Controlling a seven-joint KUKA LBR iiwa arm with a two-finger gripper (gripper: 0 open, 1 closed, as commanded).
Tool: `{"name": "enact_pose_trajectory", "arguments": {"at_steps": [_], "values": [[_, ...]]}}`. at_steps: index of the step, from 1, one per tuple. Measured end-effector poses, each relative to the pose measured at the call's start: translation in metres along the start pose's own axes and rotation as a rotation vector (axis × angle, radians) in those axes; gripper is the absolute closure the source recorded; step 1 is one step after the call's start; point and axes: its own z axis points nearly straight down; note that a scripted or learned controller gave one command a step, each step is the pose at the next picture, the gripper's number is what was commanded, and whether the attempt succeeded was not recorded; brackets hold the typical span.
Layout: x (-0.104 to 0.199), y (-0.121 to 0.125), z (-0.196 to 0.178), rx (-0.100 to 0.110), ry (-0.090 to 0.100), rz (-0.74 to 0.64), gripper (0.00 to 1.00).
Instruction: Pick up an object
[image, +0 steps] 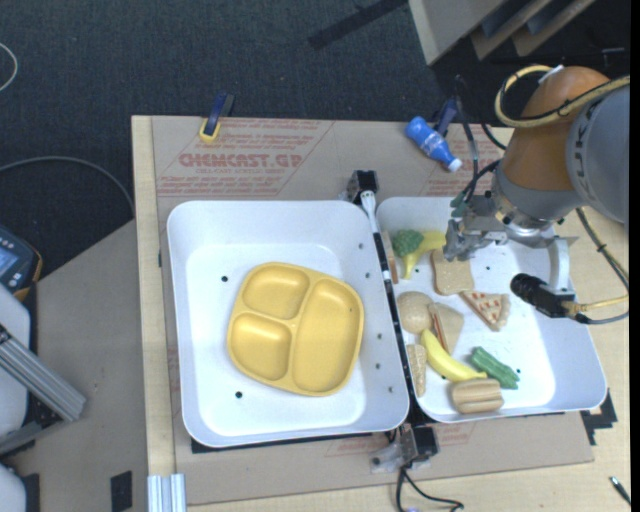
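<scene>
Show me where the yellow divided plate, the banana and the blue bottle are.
yellow divided plate (296, 328): camera view, on the ridge between its compartments.
banana (446, 360): camera view, on the middle of its curved body.
blue bottle (430, 141): camera view, on its blue body, above the white cap.

The grey arm (600, 130) came in from the right, orange band (545, 125) sitting just above the wrist, pointing pretty much straight down. The tool (458, 243) hung low over the right bin's (575, 380) far-left part.
</scene>
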Motion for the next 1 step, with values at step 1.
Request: {"name": "enact_pose_trajectory", "arguments": {"at_steps": [1], "values": [[-0.0068,-0.0039,-0.0479,-0.001,-0.001,0.0,1.0]]}}
